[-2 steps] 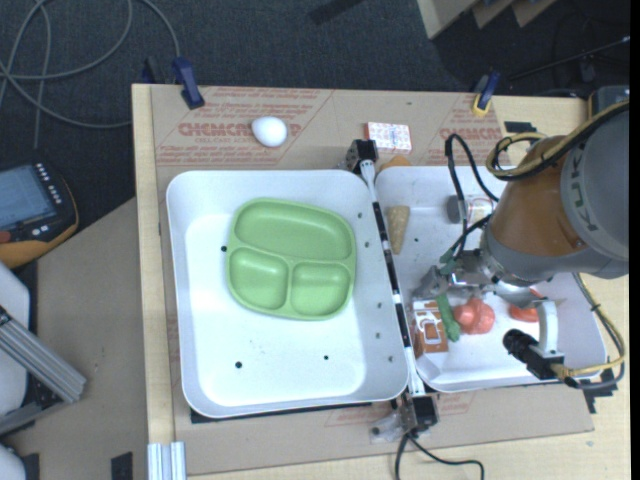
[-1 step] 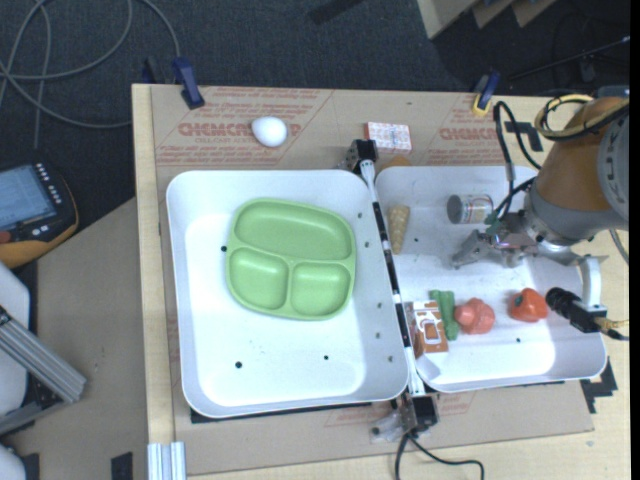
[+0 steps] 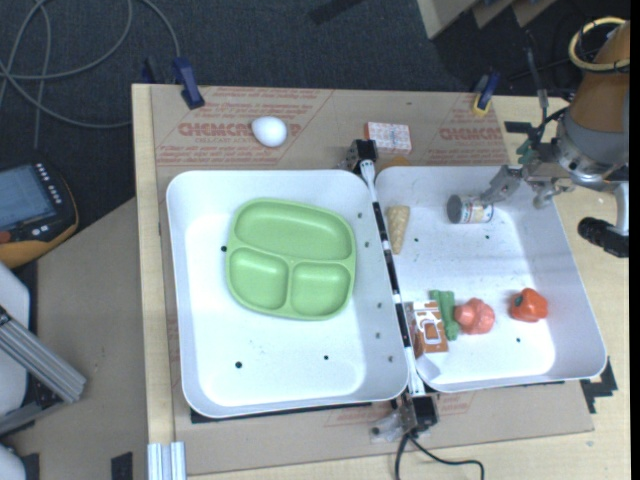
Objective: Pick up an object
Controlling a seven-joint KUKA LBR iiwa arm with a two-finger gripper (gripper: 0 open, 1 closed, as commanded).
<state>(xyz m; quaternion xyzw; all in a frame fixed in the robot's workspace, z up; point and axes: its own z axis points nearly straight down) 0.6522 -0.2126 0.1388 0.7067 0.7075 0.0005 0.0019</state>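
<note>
The right bin [image 3: 560, 268] holds several small objects. A beige wedge [image 3: 398, 226] lies by its left wall. Near the front sit a green piece [image 3: 443, 306], a pink-red ball [image 3: 476, 315], an orange-red pepper [image 3: 528, 305] and a small orange carton [image 3: 429, 332]. My gripper [image 3: 468, 209] is low over the back of this bin, reaching in from the right on the grey arm [image 3: 590, 133]. Its tip is well behind the ball and pepper, and right of the wedge. Nothing shows in its grasp.
A green divided plate [image 3: 292, 259] lies in the left bin [image 3: 200, 348]. Behind the bins on the board are a white egg [image 3: 268, 130] and a small patterned box [image 3: 388, 136]. Blue clamps [image 3: 186, 83] [image 3: 485, 90] hold the board's back edge.
</note>
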